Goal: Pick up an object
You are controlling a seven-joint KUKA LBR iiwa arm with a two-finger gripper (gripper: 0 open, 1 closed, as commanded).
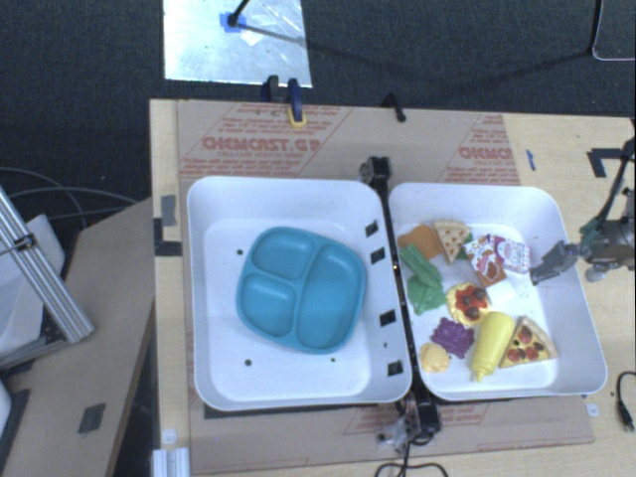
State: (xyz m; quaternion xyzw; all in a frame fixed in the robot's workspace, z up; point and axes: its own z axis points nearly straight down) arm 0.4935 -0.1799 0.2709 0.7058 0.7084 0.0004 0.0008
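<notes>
Pizza slice [526, 343], below tool [549, 263]

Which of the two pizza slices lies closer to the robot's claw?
The pizza slice at the right bin's near right corner, beside the yellow bottle. The gripper sits nearer it than the other slice near the bin's far edge.

Toy foods [475, 301], perhaps a dozen, lie scattered in the right-hand white bin [571, 366].

Evenly and diffusely lit from above, with soft faint shadows, mild glare on the metal sheet [237, 28] and white bins [288, 202], dark surrounding floor, slightly soft focus and low resolution throughout.
</notes>
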